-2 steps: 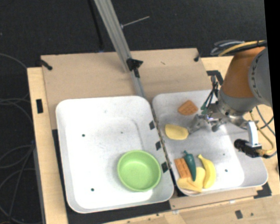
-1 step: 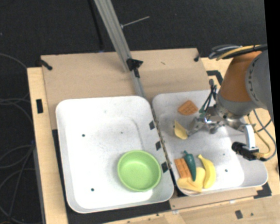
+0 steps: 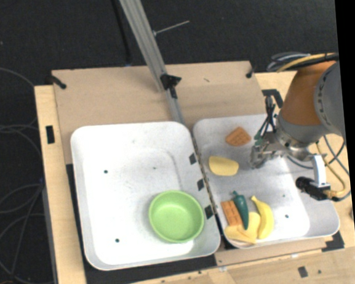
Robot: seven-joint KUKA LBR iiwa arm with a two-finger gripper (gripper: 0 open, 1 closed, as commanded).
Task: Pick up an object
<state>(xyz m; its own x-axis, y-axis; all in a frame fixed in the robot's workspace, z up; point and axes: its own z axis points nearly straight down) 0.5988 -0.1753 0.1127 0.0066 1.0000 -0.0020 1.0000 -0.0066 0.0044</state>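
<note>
- Your claw (image 3: 257, 157) sits low in the right bin (image 3: 296, 224); can't tell its state.
- Yellow lemon-ish piece (image 3: 223, 166) is just left of it, orange wedge (image 3: 238, 137) up-left.
- Banana (image 3: 264, 217) well below; green bowl (image 3: 176, 216) far lower-left.

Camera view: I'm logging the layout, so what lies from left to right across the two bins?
Green bowl → yellow lump → orange wedge → gripper.
</note>
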